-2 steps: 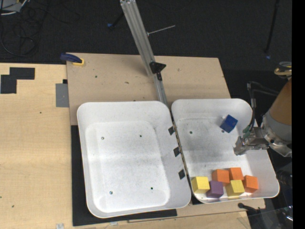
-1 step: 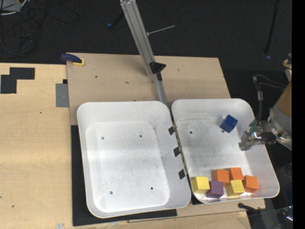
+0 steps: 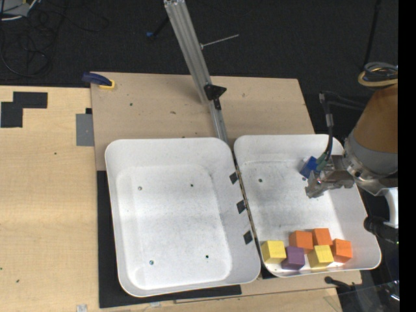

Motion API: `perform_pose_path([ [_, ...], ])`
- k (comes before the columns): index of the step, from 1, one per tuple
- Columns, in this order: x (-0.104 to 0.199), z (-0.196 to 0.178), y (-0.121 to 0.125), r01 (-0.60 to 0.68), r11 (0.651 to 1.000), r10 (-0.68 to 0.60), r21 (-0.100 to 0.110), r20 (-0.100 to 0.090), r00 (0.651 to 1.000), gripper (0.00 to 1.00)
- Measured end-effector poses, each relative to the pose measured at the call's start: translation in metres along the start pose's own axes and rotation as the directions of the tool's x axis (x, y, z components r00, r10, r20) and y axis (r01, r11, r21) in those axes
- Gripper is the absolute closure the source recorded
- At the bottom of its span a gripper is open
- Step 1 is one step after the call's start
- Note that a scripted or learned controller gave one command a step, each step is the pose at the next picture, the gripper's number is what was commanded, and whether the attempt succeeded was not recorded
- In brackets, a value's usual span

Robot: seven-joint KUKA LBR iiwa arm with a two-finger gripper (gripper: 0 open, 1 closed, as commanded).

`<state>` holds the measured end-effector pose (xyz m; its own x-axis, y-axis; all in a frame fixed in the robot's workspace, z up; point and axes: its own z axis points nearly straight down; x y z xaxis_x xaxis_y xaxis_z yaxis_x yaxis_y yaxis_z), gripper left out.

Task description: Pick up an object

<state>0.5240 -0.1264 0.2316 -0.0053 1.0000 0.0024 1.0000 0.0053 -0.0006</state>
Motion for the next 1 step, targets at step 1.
perform_pose_path([
  [1, 0.0505, 0.0109, 0.0246, 0.0, 1.0, 0.0, 0.001, 0.0, 1.0, 1.0],
])
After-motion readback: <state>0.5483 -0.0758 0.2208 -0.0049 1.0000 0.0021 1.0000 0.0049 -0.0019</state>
